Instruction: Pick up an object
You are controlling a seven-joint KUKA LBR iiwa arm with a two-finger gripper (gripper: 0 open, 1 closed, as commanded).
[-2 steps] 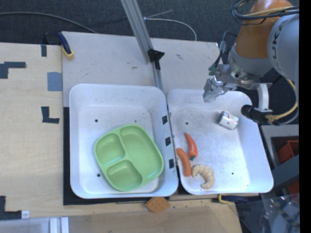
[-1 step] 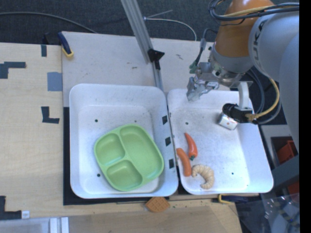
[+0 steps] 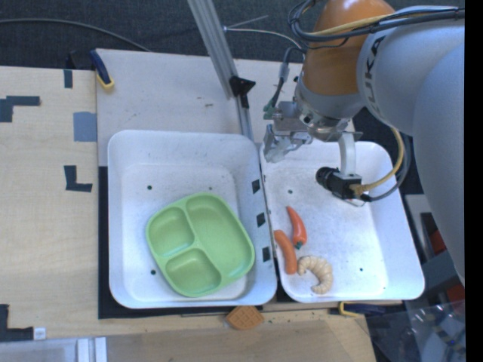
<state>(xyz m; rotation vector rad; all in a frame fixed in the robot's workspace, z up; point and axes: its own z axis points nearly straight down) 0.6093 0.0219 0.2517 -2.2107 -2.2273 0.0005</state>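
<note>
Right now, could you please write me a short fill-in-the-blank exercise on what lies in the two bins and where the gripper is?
1. The green tray with three compartments lies in the ____ bin.
2. The carrot, the red pepper and the shrimp lie in the ____ bin.
3. The gripper hovers over the right bin's ____ left corner.

Missing words: left; right; far
</note>
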